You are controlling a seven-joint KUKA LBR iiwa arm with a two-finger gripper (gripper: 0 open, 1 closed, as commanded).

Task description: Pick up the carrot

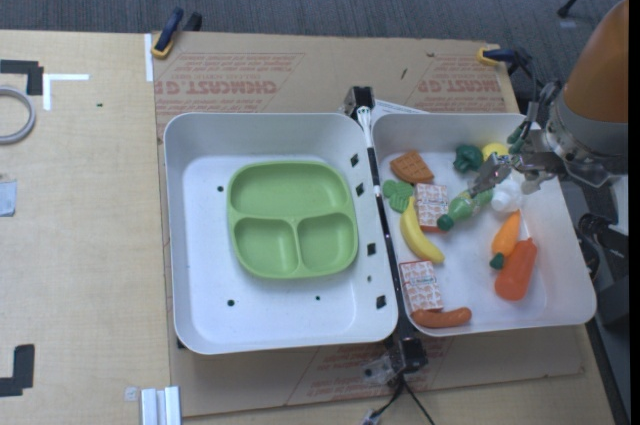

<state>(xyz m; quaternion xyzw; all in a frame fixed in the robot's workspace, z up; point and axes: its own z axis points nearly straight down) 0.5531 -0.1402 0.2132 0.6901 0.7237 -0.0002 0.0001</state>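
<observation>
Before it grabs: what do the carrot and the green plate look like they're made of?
Carrot: probably moulded toy plastic, smooth orange body with a green stub, slight sheen. Plate: likely hard plastic, uniform matte light green with rounded moulded compartments. Neither can be confirmed from looks alone.

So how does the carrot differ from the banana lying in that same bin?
The carrot is orange with a green end; the banana is plain yellow. The carrot is straight and tapers, while the banana is curved. The carrot lies toward the bin's right side, beside an orange bottle; the banana lies near the left wall, between two small cartons. Both are toy foods lying flat in the right bin.
</observation>
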